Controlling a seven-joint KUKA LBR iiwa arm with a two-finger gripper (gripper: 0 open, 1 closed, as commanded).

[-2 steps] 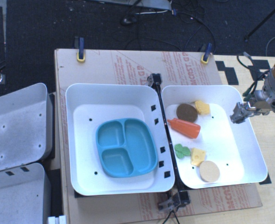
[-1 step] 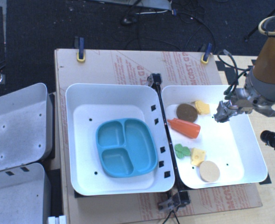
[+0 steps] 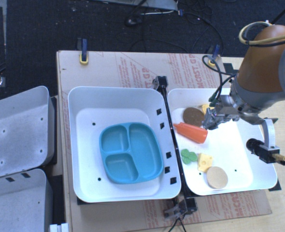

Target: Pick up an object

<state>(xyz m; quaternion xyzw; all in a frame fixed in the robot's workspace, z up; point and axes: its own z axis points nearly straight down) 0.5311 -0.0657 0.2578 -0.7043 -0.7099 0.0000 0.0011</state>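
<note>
The right bin (image 3: 239, 180) holds a handful of toy foods. A carrot (image 3: 191, 132), orange and tapered, lies slantwise near the bin's left wall, its thick end toward the middle of the bin. Just behind it, toward the bin's far left corner, sits a flat brown disc (image 3: 192, 115) like a burger patty, and a scrap of something yellow (image 3: 205, 108) peeks out beside that, half hidden by the arm. Nearer the front edge lie a small green leafy piece (image 3: 188, 155), a yellow wedge (image 3: 205, 162) just beside it, and a round tan disc (image 3: 217, 177) touching the wedge on its front side.

The gripper (image 3: 212, 120) hangs low over the far half of the right bin, its dark tip right at the thick end of the carrot and the edge of the brown disc. Whether it is wide, narrow or closed on anything cannot be told from this angle, and nothing is seen lifted.

The left bin (image 3: 84, 105) carries a blue divided tray (image 3: 131, 152) with three compartments, lying in its middle.
</note>
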